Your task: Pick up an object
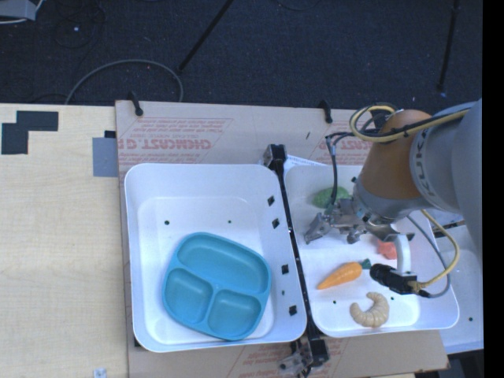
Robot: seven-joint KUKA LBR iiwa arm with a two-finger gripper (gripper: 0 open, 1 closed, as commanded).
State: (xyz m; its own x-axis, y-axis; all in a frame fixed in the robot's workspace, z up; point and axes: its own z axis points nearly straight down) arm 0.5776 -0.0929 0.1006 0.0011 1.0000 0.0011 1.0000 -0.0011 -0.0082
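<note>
Objects for the pick lie loose in the right bin point(449, 313): one toy carrot point(340, 275) near the middle, one pale curled piece point(371, 310), perhaps a shrimp or croissant, below it towards the near wall, one small red-orange piece point(387, 250) partly hidden by the arm, and one green thing point(324, 198) near the far wall. They are scattered apart, which I judge leaves room to come down on any one. The gripper point(327, 228) hangs low over that bin's left part, between the green thing and the carrot, with nothing seen in it; whether the fingers are apart or together I cannot tell. One black cable end point(394, 278) dangles just right of the carrot. The left bin point(150, 187) holds one blue divided tray point(215, 284), lying flat. Both bins rest on the desk point(55, 250).
</note>
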